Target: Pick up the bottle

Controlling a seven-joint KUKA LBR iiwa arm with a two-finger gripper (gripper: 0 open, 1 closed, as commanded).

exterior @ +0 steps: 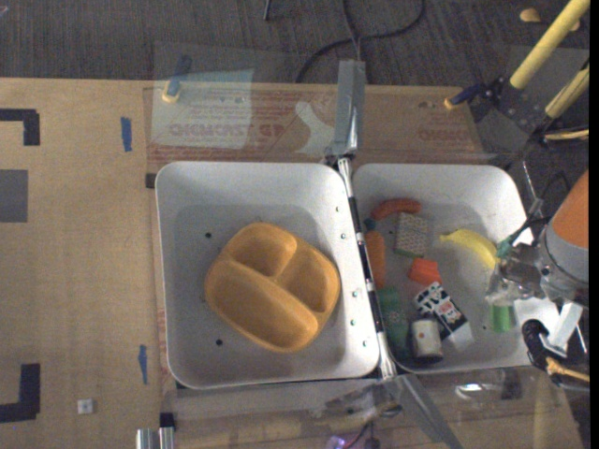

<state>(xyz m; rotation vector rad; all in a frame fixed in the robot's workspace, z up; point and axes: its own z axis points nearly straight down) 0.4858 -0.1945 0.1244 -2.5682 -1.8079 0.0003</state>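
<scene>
A dark green bottle (393, 314) lies along the left wall of the right bin (487, 181), near its front corner. My gripper (506, 290) hangs low over the right side of that bin, far to the right of the bottle. Directly under the gripper sits a small light green object (503, 318); whether the gripper touches it is unclear. The arm, with its orange band (575, 215), comes in from the right edge.
The right bin also holds a banana (471, 244), a red sausage (397, 207), a carrot (375, 256), a checkered pad (412, 234), a black-and-white carton (440, 307) and a can (427, 338). An orange divided plate (272, 286) lies in the left bin (187, 204).
</scene>
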